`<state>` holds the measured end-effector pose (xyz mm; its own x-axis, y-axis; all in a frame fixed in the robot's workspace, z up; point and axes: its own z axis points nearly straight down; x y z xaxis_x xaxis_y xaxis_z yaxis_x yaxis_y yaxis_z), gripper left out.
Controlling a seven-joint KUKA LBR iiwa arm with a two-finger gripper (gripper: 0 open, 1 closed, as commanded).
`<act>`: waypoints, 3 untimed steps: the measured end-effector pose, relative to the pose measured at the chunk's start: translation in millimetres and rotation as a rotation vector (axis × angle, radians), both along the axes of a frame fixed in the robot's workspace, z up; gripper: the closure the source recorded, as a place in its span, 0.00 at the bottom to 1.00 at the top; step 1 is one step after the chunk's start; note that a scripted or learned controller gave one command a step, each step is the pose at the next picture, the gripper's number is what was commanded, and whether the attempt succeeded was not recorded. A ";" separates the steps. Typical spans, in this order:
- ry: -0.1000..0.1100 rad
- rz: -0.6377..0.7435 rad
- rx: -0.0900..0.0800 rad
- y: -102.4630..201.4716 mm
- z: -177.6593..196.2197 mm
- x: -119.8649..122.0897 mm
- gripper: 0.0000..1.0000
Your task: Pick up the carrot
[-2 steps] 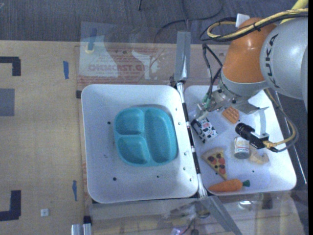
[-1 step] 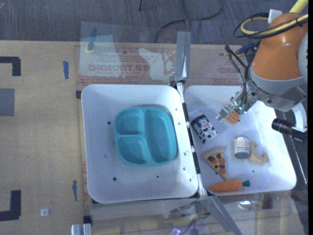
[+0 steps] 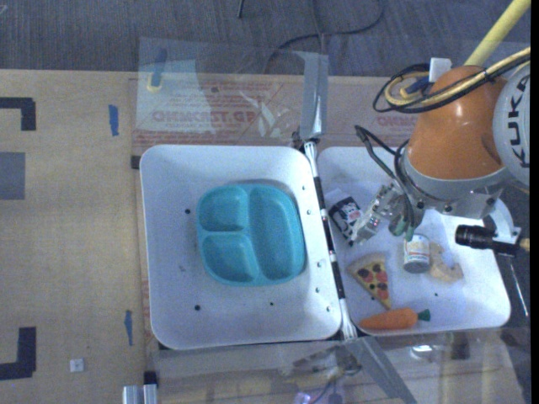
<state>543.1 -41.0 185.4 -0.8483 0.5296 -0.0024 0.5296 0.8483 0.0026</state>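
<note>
- Carrot first: small orange toy carrot with a green tip, lying flat along the lower edge of the right shallow white bin, lower right of the frame, untouched.
- Left shallow white bin, holding a blue three-compartment plastic plate at centre frame.
- Grey arm with orange band, reaching in at upper right.
- Two-finger gripper, above the carrot in the frame and well apart from it; released or clenched, cannot tell.
- Pizza-slice toy, between gripper and carrot.
</note>
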 end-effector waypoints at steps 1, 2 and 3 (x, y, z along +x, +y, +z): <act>-0.006 -0.004 0.001 -1.4 11.0 1.7 1.00; -0.013 -0.009 0.002 -3.1 21.9 3.3 1.00; -0.002 -0.319 0.000 21.4 0.4 70.5 1.00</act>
<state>613.7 -19.5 185.7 -0.6392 0.7690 -0.0039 0.7690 0.6392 0.0039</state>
